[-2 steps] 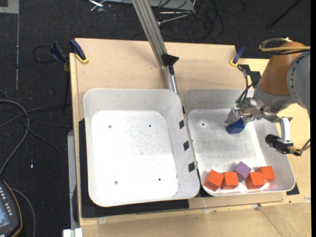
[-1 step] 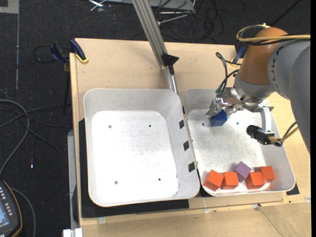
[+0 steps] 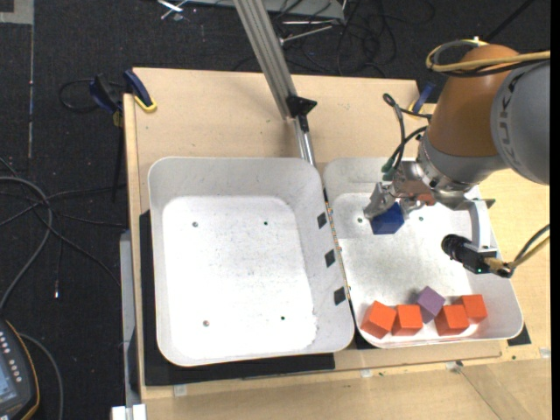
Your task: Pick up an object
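1. Arm (image 3: 490, 103): grey with an orange band, reaching in from the right over the right-hand bin (image 3: 499, 326).
2. Claw (image 3: 385, 206): hangs over the far part of the right-hand bin, its fingers closed on a blue block (image 3: 388, 220), which sits between them and just below the fingertips, apparently lifted off the bin floor.
3. Orange blocks: four lie in a row along the near wall of the bin, well below the claw; the leftmost (image 3: 378, 318) is almost directly beneath it, the rightmost (image 3: 473, 307) off to its right.
4. Purple block (image 3: 430, 301): rests among the orange blocks, below and to the right of the claw.
5. Left-hand bin (image 3: 166, 234): lies to the left of the claw, touching the right-hand bin.
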Tool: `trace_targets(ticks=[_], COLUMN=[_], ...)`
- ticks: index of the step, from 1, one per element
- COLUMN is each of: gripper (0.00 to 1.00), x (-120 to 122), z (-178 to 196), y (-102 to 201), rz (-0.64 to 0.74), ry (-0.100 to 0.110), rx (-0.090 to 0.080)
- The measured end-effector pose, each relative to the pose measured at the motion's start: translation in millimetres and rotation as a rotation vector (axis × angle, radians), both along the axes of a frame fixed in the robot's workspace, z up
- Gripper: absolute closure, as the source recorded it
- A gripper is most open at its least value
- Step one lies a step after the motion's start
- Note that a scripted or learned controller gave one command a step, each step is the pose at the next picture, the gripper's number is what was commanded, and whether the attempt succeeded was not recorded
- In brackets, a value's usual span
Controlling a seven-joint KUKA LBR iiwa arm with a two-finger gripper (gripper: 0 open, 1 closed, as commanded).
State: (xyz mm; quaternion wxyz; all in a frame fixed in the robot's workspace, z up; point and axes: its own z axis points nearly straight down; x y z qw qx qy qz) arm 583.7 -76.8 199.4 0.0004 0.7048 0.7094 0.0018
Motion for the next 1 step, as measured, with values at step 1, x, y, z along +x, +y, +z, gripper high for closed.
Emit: trace_targets(ticks=[1], gripper=[1.0], x=[-6.6], z=[17.1], y=[105.2], rz=[0.004], ry=[0.002], rx=[0.002])
